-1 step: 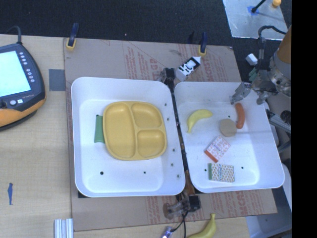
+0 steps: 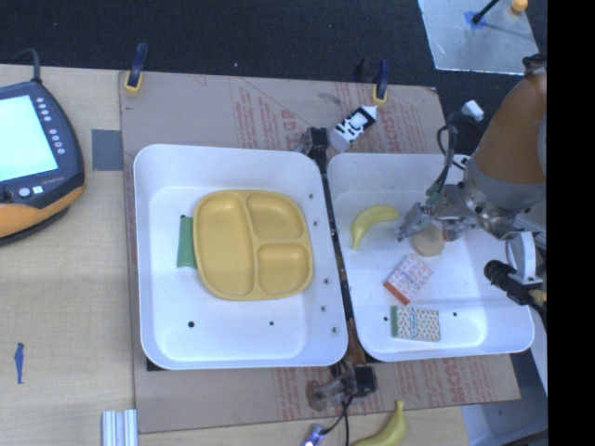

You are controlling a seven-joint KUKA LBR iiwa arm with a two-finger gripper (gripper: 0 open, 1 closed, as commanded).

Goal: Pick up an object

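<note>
Bins side by side on a cardboard-covered bench: left bin (image 2: 153, 249) holds a yellow divided tray (image 2: 251, 244) lying over a green item (image 2: 186, 242) w/ just one edge peeking out at its left; right bin (image 2: 372, 342) carries the loose pickables. Those are spread well apart, prob. so a two-finger tool can reach each w/o bumping a neighbor: a banana (image 2: 370, 221) near the bin's left wall, a red-and-white packet (image 2: 408, 278) mid-bin, a flat dotted card (image 2: 415, 323) toward the near rim, and a small tan round object (image 2: 429, 242) just under the tool. Gripper (image 2: 429, 221) hangs low over that tan piece, approx. touching it from above; whether the tool is spread or pinched cannot be told from this slanted view, and nothing reads as lifted. Arm (image 2: 509, 147) enters from the right, orange band above the wrist, wrist bent down into the bin, cables trailing off its side. Target looks to be the tan object, resting on the bin floor between banana and packet. A second banana (image 2: 389, 427) lies outside, on the bench's near edge, and a teach pendant (image 2: 33, 156) sits far left.
</note>
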